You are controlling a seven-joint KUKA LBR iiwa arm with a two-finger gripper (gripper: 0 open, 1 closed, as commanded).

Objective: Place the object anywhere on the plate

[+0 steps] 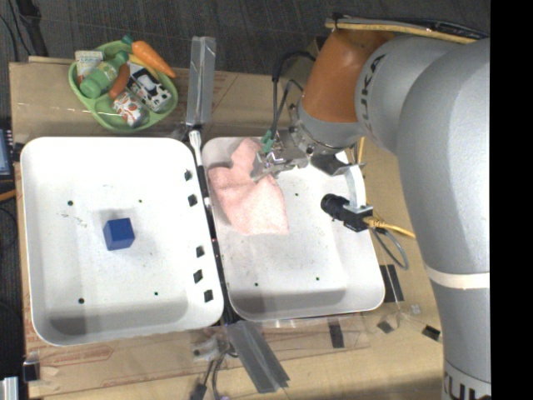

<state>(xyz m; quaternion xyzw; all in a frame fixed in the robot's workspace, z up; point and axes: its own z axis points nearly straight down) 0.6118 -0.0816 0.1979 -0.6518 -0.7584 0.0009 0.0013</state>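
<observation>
- The grey arm [433,182] fills the right side of the view and is cut off at the right and lower edges; its bulk hides the right rim of the right bin [291,294].
- The gripper [265,163] sits low over the upper left part of the right bin, at the upper edge of a pink cloth [248,197]. It is small and partly masked by the wrist hardware, so I cannot tell whether it is spread or pressed together, nor whether it pinches the cloth.
- No plate can be made out for certain in either bin.
- Near edge of the bench: a grey bracket [258,358] juts out below the seam between the two bins.
- The left bin [100,307] holds one blue cube [119,233], lying left of its centre and well apart from the gripper.
- The right bin holds the pink cloth, crumpled against its left wall in the upper half, touching or just under the gripper. A black fitting [341,208] with a yellow cable hangs over the right half of this bin.
- Farther back, beyond the left bin, a green bowl [89,107] stands on the bench, filled with toy food, among it an orange carrot [150,55]; the smaller pieces are hard to tell apart.
- A grey upright bar [200,82] stands behind the seam of the bins.
</observation>
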